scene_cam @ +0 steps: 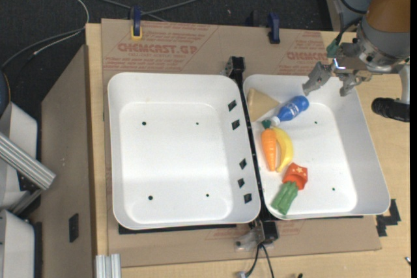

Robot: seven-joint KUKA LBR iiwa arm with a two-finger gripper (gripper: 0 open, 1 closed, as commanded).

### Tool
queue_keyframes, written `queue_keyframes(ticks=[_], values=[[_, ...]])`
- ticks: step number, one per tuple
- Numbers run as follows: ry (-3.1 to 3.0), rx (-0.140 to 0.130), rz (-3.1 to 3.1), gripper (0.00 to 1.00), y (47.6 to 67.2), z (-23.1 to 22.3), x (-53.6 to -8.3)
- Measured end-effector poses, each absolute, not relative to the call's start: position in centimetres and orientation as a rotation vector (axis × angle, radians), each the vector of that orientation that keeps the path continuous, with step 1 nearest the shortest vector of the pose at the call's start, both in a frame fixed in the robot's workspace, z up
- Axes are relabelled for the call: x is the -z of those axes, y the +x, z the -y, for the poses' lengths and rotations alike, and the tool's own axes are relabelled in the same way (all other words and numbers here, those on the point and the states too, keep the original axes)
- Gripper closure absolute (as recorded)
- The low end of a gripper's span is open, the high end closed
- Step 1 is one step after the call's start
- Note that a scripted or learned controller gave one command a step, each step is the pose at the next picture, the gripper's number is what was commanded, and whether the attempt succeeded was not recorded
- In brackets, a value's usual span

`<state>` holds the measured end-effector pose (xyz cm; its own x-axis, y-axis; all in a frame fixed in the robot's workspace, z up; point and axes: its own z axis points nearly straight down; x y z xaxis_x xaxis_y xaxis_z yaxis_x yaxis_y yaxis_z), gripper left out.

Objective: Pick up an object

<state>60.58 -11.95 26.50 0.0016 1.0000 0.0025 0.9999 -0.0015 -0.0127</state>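
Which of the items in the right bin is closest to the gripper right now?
The blue bottle. It lies just below the gripper, at the top of the cluster; the carrot, banana and green piece sit farther down.

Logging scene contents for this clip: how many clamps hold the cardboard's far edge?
2: a yellow clamp towards the far left corner, a blue clamp right of centre. Others may be hidden.
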Motion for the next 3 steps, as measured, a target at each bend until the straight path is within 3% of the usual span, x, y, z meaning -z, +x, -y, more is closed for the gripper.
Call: queue_keyframes(ticks=[1, 3], values=[[-2.22, 0.0, 2.222, 0.0, 60.8, 11.9, -27.2], [-2.217, -0.006, 2.215, 0.0, 60.0, 12.9, -15.4]])
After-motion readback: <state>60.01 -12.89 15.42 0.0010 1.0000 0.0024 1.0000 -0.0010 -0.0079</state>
